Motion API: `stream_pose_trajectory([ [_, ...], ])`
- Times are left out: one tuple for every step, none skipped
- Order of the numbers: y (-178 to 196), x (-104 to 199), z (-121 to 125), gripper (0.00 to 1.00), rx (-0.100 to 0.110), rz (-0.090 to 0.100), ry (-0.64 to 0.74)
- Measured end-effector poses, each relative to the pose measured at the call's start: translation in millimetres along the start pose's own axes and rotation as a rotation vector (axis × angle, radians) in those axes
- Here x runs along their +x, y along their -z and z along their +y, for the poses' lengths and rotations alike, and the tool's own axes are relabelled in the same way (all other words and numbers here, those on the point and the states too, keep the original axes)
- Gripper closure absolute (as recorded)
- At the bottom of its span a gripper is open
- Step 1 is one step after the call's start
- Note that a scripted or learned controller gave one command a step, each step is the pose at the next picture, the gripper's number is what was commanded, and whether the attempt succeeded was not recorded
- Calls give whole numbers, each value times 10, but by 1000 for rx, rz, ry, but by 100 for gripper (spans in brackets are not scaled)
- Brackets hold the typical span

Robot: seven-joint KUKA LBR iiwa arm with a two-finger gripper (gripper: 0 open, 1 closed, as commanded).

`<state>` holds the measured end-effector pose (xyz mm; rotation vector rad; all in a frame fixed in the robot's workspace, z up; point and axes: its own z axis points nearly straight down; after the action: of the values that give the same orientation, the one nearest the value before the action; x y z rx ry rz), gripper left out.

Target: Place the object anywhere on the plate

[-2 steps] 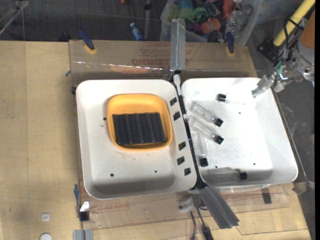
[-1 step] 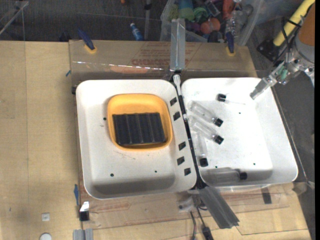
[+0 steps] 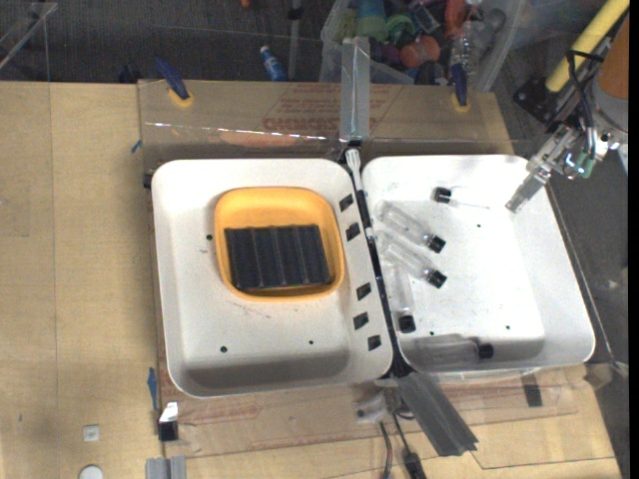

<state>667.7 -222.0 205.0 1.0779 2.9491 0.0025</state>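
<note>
Camera view: the plate [image 3: 279, 200] — yellow, with a dark ribbed block on it — sits in the left bin [image 3: 190, 317]. Clear tubes [image 3: 411, 238] with black caps lie scattered in the right bin [image 3: 519, 297], near the divider. The gripper [image 3: 526, 189] hangs over that bin's upper right edge, apart from the tubes — whether it is released or clenched, I cannot tell.

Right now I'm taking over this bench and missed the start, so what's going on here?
A robot arm reaches in from the right, its gripper hovering over the upper right part of the right bin. Several clear tubes with black caps lie loose there, none of them gripped. The orange plate sits in the left bin and already carries a dark ribbed object. No tube is on the plate.
</note>
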Motion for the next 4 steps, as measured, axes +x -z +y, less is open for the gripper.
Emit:
stream_pose_trajectory([
  [118, 93, -63, 0, 0, -1, 166],
  [205, 91, -56, 0, -2, -7, 307],
  [274, 71, -50, 0, -2, -8, 498],
  [259, 56, -38, 0, -2, -9, 792],
])
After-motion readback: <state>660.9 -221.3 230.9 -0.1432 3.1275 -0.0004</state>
